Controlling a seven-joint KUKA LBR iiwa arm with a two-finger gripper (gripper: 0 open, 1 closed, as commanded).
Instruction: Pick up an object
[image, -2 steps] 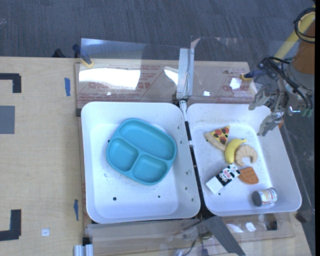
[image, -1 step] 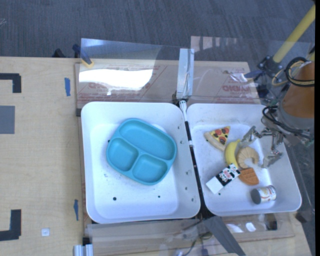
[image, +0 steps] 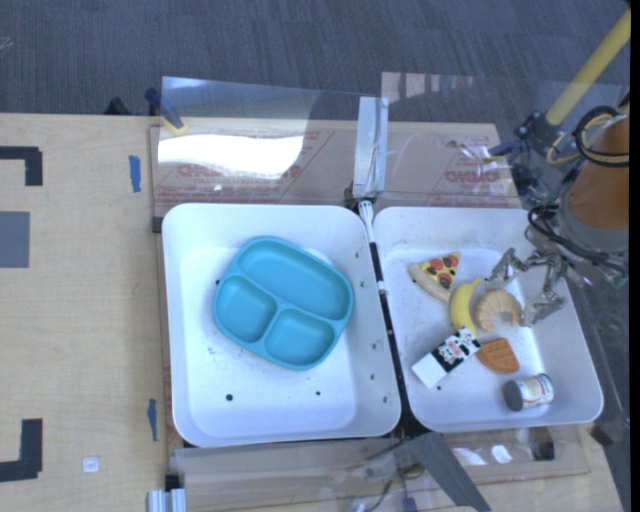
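My gripper (image: 527, 285) hangs over the right bin (image: 570, 345), toward its upper right, with the fingers (image: 507, 268) spread open and nothing between them. Just below and left of the fingertips lies a tan round bun (image: 497, 311), touching a yellow banana (image: 461, 305). A pizza slice (image: 438, 272) rests to the left of these. Nearer the front sit a black-and-white carton (image: 447, 356), an orange cracker-like piece (image: 497, 355) and a small jar (image: 528, 391) on its side.
The left bin (image: 190, 380) holds a blue divided plate (image: 285, 301). A raised divider (image: 375, 300) separates the two bins. Clear plastic panels (image: 240, 140) stand behind them. Cables and the orange-banded arm (image: 600, 180) crowd the right bin's upper right corner.
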